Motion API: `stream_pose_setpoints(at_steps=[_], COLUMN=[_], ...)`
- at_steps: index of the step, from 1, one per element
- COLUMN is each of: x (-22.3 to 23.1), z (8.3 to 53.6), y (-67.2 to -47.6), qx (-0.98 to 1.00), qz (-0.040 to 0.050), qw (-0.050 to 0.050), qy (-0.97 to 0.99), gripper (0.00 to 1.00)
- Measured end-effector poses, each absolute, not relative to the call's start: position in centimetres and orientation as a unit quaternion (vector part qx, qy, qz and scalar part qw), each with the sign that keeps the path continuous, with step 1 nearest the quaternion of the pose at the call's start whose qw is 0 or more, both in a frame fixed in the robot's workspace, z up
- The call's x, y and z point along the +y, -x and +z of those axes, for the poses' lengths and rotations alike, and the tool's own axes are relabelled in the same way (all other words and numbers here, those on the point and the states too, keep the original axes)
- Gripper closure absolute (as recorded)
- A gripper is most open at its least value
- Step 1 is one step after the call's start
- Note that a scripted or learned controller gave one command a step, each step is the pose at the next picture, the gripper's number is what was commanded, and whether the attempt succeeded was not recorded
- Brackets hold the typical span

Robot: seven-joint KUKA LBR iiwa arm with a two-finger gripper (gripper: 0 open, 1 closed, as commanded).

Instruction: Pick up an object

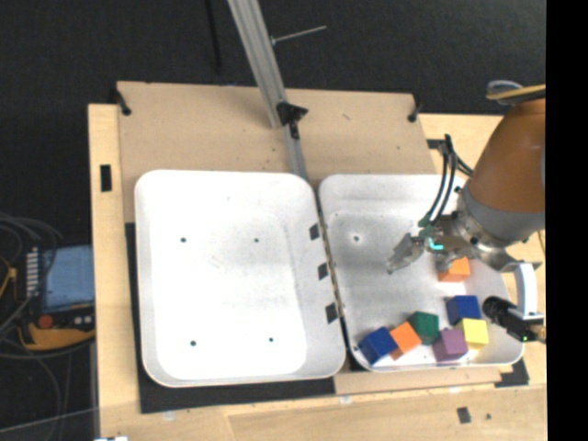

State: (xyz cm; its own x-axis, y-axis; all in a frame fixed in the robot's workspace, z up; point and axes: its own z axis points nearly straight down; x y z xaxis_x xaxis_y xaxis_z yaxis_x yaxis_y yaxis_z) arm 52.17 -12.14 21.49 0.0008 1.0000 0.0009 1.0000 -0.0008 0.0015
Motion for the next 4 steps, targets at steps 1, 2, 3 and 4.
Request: stream_pose_setpoints(at_steps=[1,2,3,4], x=[-11.6,-11.7,-11.6,-11.7], z=[15.5,10.5,11.6,15.9], y=[-52.2,-52.1,-52.3,-52.6], qx=[0.706,0.706,0.704,0.708], qz=[-0.0018,-0.0008,0.0025,0.0018], qw=[-0.002,0.000,0.002,0.002], qy=[-0.708,-0.708,-0.710,-0.706], gripper=[0.00,0.00,1.00,1.00])
